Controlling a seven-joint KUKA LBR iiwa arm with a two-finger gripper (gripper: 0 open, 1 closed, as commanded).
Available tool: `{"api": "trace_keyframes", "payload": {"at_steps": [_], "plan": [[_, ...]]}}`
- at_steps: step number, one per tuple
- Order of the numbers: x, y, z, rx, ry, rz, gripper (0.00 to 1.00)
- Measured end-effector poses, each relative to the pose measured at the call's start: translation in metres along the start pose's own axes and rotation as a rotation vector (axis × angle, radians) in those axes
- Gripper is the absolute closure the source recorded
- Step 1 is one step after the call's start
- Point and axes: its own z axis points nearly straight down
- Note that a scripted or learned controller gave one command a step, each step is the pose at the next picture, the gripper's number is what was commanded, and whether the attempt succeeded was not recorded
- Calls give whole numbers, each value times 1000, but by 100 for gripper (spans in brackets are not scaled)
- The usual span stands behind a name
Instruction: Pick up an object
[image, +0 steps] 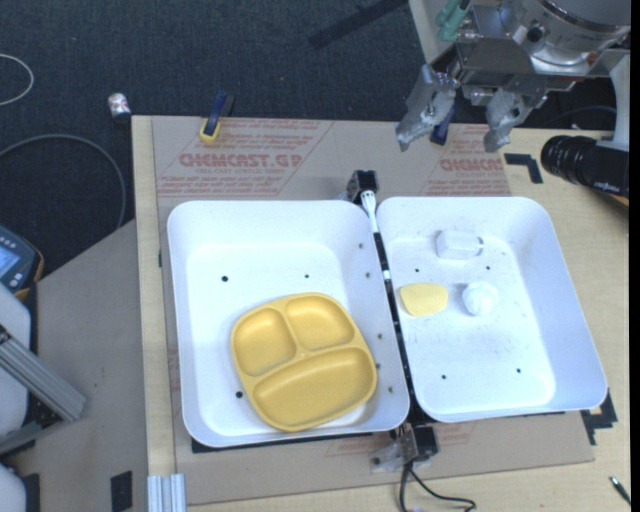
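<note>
Your gripper (458, 128) hangs above the far edge of the bench (160, 400), beyond the right bin (500, 365) and over the printed cardboard sheet (300, 155) that lies under both bins. Its two fingers (420, 122) stand well apart, and you can see nothing between them, so it has hold of nothing.

In the right bin you have three small things to choose from. A small yellow piece (423, 299) lies near the bin's left wall, roughly mid-bin. Just beside it, to its right and apart from it, sits a white rounded lump (480, 298). Farther back, towards the gripper, a pale flat rounded block (459, 243) lies on the bin floor; it is hard to make out against the white.

In the left bin (250, 245) you see a yellow divided plate (303, 360) with three compartments, lying flat in the near half and reaching close to the bin's right wall.

Outside the bins, a small blue and yellow clip (213, 118) rests at the far left edge of the cardboard sheet, and a small shiny ball (119, 102) lies on the dark floor beyond it.
</note>
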Motion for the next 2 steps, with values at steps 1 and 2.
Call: {"api": "trace_keyframes", "payload": {"at_steps": [1, 2], "plan": [[73, -57, 1, 1, -1, -3, 0], [109, -54, 24, 3, -4, 3, 0]]}}
